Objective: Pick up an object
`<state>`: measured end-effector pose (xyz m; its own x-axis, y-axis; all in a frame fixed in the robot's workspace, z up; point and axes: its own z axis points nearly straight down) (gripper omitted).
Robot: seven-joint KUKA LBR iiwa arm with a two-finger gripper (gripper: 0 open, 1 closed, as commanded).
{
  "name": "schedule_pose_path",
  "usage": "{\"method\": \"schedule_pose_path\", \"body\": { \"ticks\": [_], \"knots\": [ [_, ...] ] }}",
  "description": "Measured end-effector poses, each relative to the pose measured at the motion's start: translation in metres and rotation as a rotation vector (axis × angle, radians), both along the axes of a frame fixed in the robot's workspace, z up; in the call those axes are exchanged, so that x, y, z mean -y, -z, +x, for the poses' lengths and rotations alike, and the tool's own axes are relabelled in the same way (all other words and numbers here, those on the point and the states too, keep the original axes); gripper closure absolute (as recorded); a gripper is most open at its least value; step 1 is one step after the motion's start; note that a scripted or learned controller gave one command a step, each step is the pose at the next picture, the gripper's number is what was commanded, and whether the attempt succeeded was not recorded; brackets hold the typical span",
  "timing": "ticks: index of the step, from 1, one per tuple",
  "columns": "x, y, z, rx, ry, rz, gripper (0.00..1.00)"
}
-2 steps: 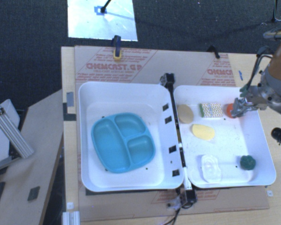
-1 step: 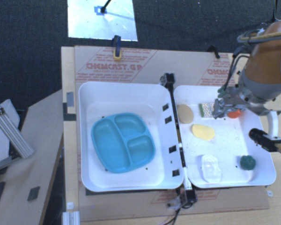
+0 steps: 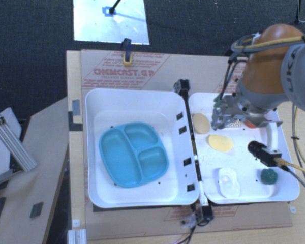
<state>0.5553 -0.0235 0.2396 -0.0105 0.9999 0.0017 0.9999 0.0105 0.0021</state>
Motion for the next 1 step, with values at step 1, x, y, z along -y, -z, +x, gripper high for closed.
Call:
{"method": "schedule_pose_path", "body": {
  "ticks": [1],
  "knots": [
    [-0.0490,0.0127,0.0101,-0.001,0.001,0.000,1.00]
  ]
}}
